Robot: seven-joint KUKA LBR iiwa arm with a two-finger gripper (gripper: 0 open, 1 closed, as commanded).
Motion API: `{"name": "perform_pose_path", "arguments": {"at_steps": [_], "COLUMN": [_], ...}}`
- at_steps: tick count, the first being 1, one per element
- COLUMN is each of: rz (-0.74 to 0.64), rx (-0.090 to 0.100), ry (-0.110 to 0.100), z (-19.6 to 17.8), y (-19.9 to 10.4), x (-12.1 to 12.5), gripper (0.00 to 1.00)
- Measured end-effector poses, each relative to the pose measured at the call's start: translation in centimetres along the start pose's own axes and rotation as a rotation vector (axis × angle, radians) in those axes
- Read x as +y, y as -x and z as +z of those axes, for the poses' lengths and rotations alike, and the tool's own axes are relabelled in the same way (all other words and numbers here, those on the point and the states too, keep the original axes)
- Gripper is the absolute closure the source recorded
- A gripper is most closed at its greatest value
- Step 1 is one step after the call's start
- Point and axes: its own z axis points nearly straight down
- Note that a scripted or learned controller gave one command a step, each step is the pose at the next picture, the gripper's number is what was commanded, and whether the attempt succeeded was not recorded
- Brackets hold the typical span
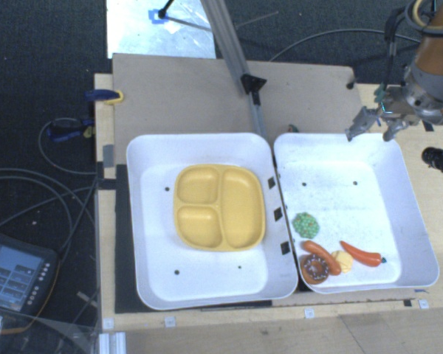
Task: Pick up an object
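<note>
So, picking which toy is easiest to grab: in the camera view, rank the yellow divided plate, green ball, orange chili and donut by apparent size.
1. Yellow divided plate
2. Orange chili
3. Donut and green ball look about alike; a sausage partly covers the donut.

Even overhead light, soft shadows, slightly grainy, white bins (207,147) glaring.

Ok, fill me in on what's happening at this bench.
A grey arm with an orange band reaches in from the right; its pincer hangs open over the far edge of the right bin, holding nothing. The toy food lies untouched at that bin's near side: a green piece, a sausage, a donut and a chili pepper. A yellow divided plate sits in the left bin.
</note>
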Motion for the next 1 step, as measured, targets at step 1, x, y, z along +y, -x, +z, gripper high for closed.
{"name": "perform_pose_path", "arguments": {"at_steps": [1], "rz": [-0.001], "rx": [-0.001], "ry": [0.0], "z": [-0.01], "y": [0.02], "x": [0.0], "gripper": [0.0]}}
